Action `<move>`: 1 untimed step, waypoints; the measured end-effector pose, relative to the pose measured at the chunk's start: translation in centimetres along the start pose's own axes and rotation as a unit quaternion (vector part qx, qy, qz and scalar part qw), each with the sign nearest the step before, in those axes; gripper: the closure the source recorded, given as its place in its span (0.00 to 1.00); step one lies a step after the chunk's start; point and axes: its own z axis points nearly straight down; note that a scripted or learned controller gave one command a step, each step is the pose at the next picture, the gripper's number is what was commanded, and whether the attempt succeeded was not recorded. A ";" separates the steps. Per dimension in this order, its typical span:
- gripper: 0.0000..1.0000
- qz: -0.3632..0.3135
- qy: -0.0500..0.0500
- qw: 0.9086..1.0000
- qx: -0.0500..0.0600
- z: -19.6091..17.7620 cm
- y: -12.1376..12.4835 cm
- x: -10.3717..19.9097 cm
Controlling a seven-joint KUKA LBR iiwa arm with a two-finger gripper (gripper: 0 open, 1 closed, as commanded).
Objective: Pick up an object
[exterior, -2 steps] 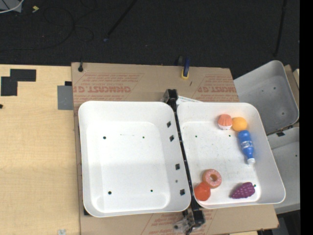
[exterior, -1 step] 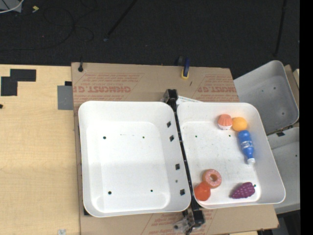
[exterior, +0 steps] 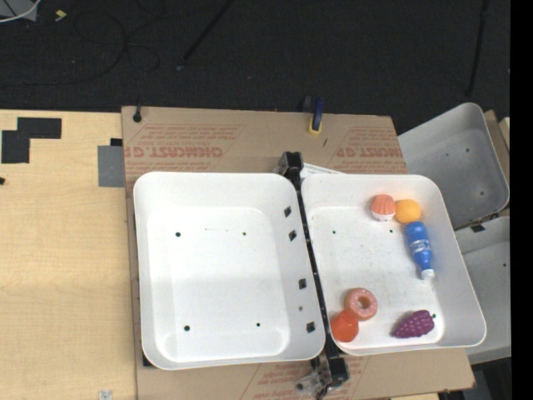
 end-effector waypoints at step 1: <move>1.00 0.000 0.000 1.000 0.000 0.0 0.0 0.0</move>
